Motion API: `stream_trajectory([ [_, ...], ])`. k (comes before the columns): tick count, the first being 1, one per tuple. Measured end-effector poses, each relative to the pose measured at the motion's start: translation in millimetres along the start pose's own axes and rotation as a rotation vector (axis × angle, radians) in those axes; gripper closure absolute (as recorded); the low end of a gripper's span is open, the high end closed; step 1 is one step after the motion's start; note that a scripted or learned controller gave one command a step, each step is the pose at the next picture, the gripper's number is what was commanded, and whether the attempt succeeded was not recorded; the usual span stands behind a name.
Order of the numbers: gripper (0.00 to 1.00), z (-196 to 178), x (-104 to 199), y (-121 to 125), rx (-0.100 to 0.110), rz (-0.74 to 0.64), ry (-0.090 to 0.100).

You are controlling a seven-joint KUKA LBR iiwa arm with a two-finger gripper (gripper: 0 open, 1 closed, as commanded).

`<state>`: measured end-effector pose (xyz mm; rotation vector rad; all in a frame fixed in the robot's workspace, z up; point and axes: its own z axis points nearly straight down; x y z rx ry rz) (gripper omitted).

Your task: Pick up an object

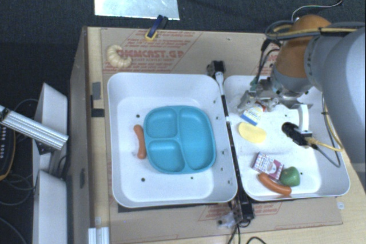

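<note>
Over the right bin (337, 183), the hand (255, 101) just above a small blue-and-white packet (250, 117), finger spread impossible to tell.

You see two white bins (123, 140). The sectioned tray (178, 139) is light blue, the sausage (139, 142) beside it orange. Yours too: a pale yellow disc (252, 133), a red-and-white patterned packet (267, 165), a green pepper (290, 176).

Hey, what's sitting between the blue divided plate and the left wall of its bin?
A toy hot dog lies there lengthwise, just left of the blue divided plate in the left bin, seen in the camera view.
</note>
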<state>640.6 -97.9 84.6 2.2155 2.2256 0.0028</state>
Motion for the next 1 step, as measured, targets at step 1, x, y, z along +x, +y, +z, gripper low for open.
stream_trajectory([
  [1,1.00,-10.9,-0.6,0.8,-0.002,-0.002,-0.001],
])
